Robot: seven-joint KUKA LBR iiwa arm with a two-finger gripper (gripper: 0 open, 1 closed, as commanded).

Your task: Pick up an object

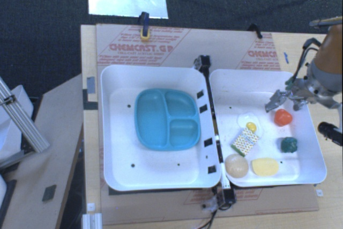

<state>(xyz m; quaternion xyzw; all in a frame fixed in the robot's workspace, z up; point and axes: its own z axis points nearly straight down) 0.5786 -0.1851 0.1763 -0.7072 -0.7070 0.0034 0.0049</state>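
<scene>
1. Hovering over right bin (308, 166), gripper (285, 98) spread wide, nothing between fingers.
2. Sitting just below gripper, toward near rim: red tomato-like object (283, 117), round, no long axis.
3. Lying further below tomato: green piece (289, 144).

Both white bins (161, 75) are seen to be of smooth, faintly glossy plastic. The blue divided tray (166, 119) is rendered in matt plastic. The bench top (187, 43) is covered by printed brown paper; the gripper (284, 98) appears metallic grey.
</scene>
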